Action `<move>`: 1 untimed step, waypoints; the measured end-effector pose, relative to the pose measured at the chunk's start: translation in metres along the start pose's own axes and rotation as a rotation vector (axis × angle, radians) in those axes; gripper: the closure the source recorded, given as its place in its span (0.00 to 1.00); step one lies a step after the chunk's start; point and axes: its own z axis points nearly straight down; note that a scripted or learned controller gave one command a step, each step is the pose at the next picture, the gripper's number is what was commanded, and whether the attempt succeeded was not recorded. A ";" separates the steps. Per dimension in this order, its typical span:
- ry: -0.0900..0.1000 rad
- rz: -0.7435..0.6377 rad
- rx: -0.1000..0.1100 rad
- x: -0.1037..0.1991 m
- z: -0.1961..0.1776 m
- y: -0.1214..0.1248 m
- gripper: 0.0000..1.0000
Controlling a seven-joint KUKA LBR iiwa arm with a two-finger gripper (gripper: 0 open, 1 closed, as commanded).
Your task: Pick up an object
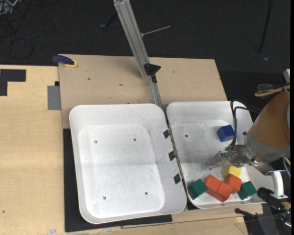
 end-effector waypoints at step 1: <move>-0.001 0.010 -0.002 -0.002 -0.009 0.001 1.00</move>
